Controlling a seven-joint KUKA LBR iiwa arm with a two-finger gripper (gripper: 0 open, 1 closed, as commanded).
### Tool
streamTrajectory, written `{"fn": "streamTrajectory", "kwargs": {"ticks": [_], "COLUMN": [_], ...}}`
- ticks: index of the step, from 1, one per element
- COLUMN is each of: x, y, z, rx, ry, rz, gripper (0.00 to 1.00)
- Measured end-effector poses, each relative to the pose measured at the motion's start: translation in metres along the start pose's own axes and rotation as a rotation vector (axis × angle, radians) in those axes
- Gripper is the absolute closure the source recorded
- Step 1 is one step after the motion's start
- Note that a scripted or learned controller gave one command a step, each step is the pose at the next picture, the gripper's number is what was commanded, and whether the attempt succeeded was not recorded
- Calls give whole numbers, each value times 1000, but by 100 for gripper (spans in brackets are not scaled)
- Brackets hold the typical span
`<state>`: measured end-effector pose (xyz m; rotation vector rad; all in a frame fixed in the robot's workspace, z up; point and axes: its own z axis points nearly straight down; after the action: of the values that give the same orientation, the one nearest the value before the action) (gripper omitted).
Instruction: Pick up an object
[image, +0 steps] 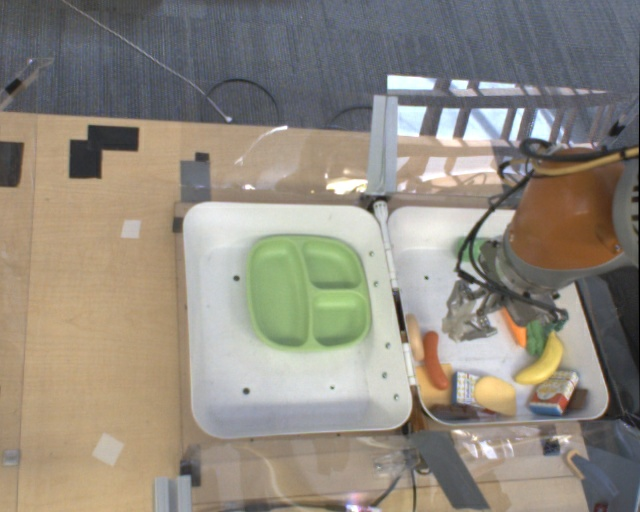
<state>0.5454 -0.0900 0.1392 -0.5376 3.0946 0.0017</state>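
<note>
1. Two shallow white plastic bins are seated side by side on the pale wooden surface (90, 330). The left bin (215, 400) and the right bin (425, 250) meet along a shared inner edge near the middle of the view.
2. A light green sectioned plastic tray (305, 292) is located at the centre of the left bin. Bare white floor is left all around it, widest along the near and left walls.
3. The far left part of the right bin floor is unoccupied. The objects are crowded along the near wall and the right side.
4. Along the near wall, from left to right, are found: a red sausage-shaped toy (432, 349) beside an orange rounded piece (434, 377), a small blue printed box (464, 388), a yellow rounded lemon-like toy (497, 394), a yellow plastic banana (541, 362), and a small red-and-white carton (556, 393) in the near right corner.
5. An orange carrot-like piece (515, 330) with a green part beside it lies just beyond the banana, close to the tool.
6. The grey arm with the orange band (565, 220) enters from the right and is positioned over the right bin, wrist pointed downward.
7. The metal two-finger tool (470, 318) is held low over the middle of the right bin floor, just beyond the objects along the near wall. Its opening cannot be determined, and no object is seen to be gripped.
</note>
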Motion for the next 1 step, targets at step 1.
{"fn": "streamTrajectory", "kwargs": {"ticks": [1], "x": [27], "y": [-54], "z": [-27], "rx": [4], "ry": [-4], "rz": [-329], "gripper": [100]}}
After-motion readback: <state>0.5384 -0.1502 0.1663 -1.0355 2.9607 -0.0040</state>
